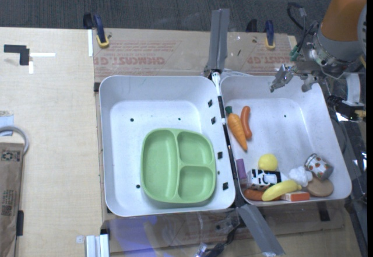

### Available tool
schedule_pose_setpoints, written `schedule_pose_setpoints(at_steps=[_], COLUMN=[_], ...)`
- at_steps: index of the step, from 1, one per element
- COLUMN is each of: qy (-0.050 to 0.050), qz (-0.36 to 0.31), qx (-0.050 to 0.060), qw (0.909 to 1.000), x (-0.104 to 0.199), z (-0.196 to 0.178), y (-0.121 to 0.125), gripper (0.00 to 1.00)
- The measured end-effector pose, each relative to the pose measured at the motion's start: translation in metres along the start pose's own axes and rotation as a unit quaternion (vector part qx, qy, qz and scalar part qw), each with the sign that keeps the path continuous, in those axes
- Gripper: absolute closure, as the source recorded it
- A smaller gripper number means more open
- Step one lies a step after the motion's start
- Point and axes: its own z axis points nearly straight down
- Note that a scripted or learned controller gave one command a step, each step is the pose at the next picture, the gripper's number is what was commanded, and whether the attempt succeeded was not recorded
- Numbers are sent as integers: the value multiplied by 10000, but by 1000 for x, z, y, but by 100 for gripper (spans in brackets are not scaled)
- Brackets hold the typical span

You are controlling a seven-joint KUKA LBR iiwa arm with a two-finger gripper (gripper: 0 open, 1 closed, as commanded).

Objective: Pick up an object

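The right bin [291, 110] holds two toy carrots [237, 130] near its left wall. At its front lie a yellow ball [268, 162], a banana [278, 190], a black-and-white block [266, 178], a white lump [300, 175], a brown spotted piece [318, 165] and a tan disc [320, 187]. My gripper [293, 82] hovers over the bin's far right corner, above the rim. It is open with nothing between its fingers, well away from all the objects.
The left bin [122, 110] holds a green divided plate [178, 165]. A grey divider [219, 40] runs between the bins at the back. Cardboard [151, 52] and clamps lie behind them. The right bin's middle floor is bare.
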Motion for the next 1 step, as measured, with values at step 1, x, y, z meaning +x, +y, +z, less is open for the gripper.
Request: schedule_pose_setpoints(at_steps=[1], qy=[1], qz=[295], qx=[-3], qw=[9996], x=[19], z=[122], y=[-27], gripper=[0])
